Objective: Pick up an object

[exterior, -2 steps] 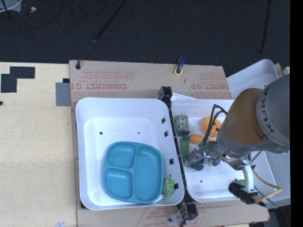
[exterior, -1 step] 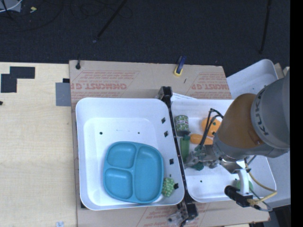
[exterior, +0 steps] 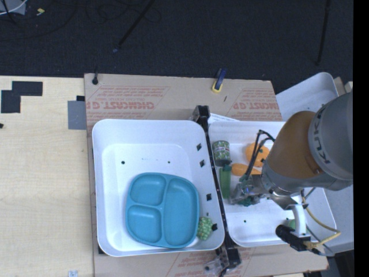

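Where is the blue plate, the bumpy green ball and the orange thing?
Blue plate (exterior: 163, 209): camera view, on the divider ridge near its middle.
Green ball (exterior: 204, 228): camera view, on its bumpy top, beside the plate's right corner.
Orange thing (exterior: 254, 152): camera view, on its visible left part, next to the arm.

The bench (exterior: 40, 201) is pale wood, with a brown cardboard sheet (exterior: 173, 100) laid flat on it. Two shallow white bins sit side by side on the cardboard, the left bin (exterior: 109, 154) touching the right bin (exterior: 259, 235).
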`<state>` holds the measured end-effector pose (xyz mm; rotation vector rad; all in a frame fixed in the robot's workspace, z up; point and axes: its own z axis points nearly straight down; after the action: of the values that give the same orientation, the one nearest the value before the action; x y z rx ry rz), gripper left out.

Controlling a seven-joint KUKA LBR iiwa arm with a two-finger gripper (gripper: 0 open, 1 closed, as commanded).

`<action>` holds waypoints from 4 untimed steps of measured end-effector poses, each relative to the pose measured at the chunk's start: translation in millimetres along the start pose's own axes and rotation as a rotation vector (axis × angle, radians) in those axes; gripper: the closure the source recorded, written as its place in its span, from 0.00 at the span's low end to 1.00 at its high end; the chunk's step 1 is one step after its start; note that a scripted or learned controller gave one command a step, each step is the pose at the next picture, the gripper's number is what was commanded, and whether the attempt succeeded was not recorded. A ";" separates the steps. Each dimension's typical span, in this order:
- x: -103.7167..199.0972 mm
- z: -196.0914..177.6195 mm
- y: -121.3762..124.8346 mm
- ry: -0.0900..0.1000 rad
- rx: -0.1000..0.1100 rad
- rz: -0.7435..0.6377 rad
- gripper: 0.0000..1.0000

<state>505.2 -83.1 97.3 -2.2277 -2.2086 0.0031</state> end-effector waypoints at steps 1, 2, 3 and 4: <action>-1.3 -62.7 2.3 -0.002 -0.007 -0.009 1.00; -2.7 -125.4 0.4 -0.002 -0.008 -0.009 1.00; -3.3 -129.9 0.4 -0.001 -0.002 -0.009 1.00; 38.5 -138.9 39.3 0.000 -0.005 -0.013 1.00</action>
<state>545.5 -45.2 236.1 -2.2159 -2.2254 -0.0015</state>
